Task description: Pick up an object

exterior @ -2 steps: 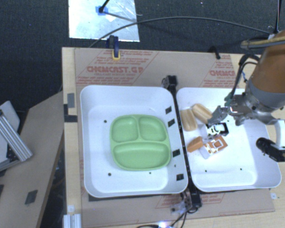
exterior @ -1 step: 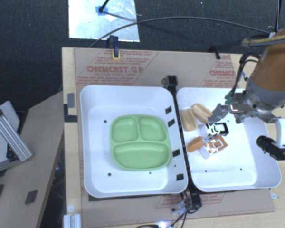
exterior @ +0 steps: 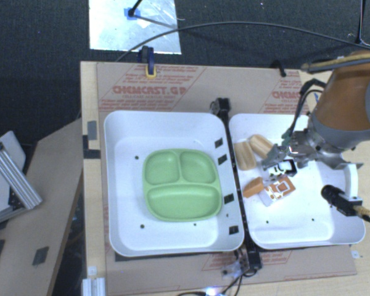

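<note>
Where two shallow white bins sit side by side on the brown counter (exterior: 246,82), the left bin (exterior: 120,227) carries a pale green three-part plastic plate (exterior: 182,184) at its middle. In the right bin (exterior: 308,236), toward its left edge, a short orange stub (exterior: 253,187) lies just beside a small orange-and-white packet (exterior: 280,190). Farther back, near that bin's far left corner, rest two tan bread-like rolls (exterior: 251,150). The grey arm (exterior: 342,131), orange-banded above the wrist, reaches in over the right bin's far right corner. Its wrist is bent down and leftward, putting the claw (exterior: 277,164) low over the packet, between it and the rolls. Whether the claw is apart or together cannot be told. At the counter's far edge sits a blue-and-yellow clamp (exterior: 148,61).
</note>
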`<action>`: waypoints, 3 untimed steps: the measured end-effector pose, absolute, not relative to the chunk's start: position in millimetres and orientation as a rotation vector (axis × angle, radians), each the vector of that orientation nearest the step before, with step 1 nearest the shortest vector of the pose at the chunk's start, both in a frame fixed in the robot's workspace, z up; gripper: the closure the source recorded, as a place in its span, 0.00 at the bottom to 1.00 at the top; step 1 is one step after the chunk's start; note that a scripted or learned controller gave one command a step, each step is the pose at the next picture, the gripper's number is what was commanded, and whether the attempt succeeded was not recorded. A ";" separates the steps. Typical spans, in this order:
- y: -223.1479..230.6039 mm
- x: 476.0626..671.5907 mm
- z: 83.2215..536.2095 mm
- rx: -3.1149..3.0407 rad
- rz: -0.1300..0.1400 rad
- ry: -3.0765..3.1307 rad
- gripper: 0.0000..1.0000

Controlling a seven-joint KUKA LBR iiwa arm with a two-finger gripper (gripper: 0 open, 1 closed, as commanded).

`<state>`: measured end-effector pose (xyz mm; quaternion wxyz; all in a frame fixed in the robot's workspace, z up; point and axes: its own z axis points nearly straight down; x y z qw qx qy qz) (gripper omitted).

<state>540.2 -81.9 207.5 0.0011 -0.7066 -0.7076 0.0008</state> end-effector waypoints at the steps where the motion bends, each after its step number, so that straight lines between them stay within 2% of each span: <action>1: -84.6 532.3 148.3 -2.219 0.003 -2.220 0.00; 2: -87.5 536.8 108.2 -2.233 -0.016 -2.233 0.00; 3: -89.5 538.9 118.5 -2.243 -0.020 -2.238 1.00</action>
